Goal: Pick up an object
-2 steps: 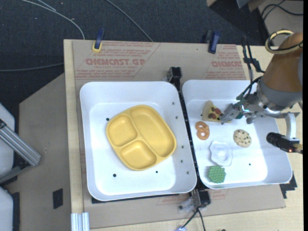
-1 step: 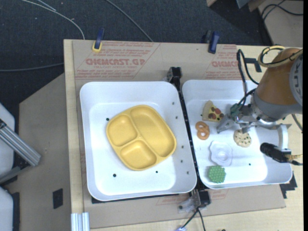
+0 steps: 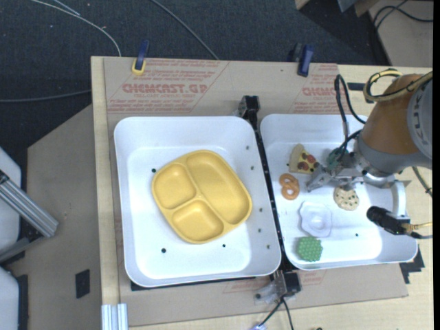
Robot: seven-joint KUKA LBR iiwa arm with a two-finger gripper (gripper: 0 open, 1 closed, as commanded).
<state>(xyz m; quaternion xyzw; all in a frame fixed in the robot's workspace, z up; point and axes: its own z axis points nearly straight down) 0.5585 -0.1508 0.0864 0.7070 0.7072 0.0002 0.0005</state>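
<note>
Dark carpet floor [image 3: 206, 12], loose cables [image 3: 82, 16], cardboard-topped bench [image 3: 206, 81].

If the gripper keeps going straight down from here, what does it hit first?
Likely bare floor of the right bin, between the pizza slice and cookie. The gripper hangs over that gap; depth is unclear.

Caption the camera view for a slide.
KUKA arm's gripper low in right bin among toy foods; yellow divided plate in left bin.

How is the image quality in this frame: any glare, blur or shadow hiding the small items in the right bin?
Camera view: even, soft light with no hard shadows; the white bins look bright, and the clear cup nearly washes out against the floor of its bin. The yellow tray is sharp. The tool is slightly soft, and the arm partly covers that bin's right side.
</note>
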